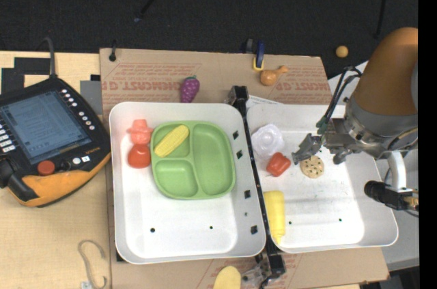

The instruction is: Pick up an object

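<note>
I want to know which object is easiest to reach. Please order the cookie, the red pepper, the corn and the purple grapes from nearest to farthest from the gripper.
1. The cookie, in the right bin just below the gripper.
2. The red pepper, same bin, to the gripper's left in the camera view.
3. The corn, on the green plate in the left bin.
4. The purple grapes, on the cardboard behind the left bin.

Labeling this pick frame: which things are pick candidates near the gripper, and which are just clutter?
In play:
gripper
cookie
red pepper
clear plastic piece
yellow block

Lying about:
green divided plate
corn cob
grapes
teach pendant
</note>
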